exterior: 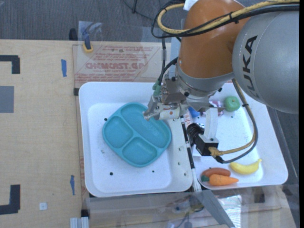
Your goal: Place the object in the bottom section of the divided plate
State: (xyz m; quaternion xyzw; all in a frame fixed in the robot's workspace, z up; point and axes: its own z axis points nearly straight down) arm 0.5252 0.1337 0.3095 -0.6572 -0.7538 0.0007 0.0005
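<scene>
Camera view
Step in hand: judged as the carry-over stage; the gripper (151, 112) hangs over the upper right rim of the blue divided plate (137, 134) in the left bin (95, 175).
Fingers: too small and too crowded by the wrist hardware to read; I cannot tell how far apart they stand or whether anything sits between them.
Task's thing: which object is meant cannot be told; nothing lies in any plate section.
Plate: three compartments, tilted in the bin; the large one nearest the lower edge of the view is taken as the bottom section.
Next move: calls for travel across the plate toward that lower compartment, then a release low enough that the item stays in it.
Right bin (273, 175): holds a banana (245, 166), a carrot (222, 179) touching a red sausage-like piece (216, 172), and a green round fruit (232, 103).
In the way: the raised plate dividers, the ridge between bins, and the looping yellow cable (237, 148).
</scene>
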